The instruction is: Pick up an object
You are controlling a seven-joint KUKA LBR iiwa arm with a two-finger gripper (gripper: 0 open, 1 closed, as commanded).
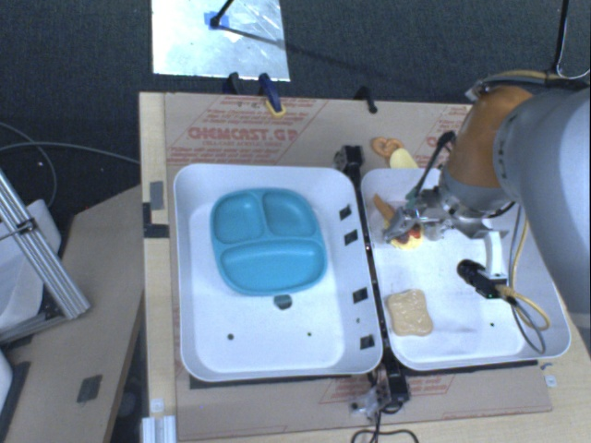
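Claw (404, 228) low in right bin (480, 344), grip state unclear. Small toys (412, 238) right under; toast (409, 312) below. Risk: crowded pieces, pinch could slip or miss.

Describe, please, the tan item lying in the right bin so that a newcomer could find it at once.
Start at the right white bin, under the arm. Near its front left corner lies a toast-like slice, flat on the floor. It is tan and squarish, unlike the small red and yellow pieces by the gripper farther back.
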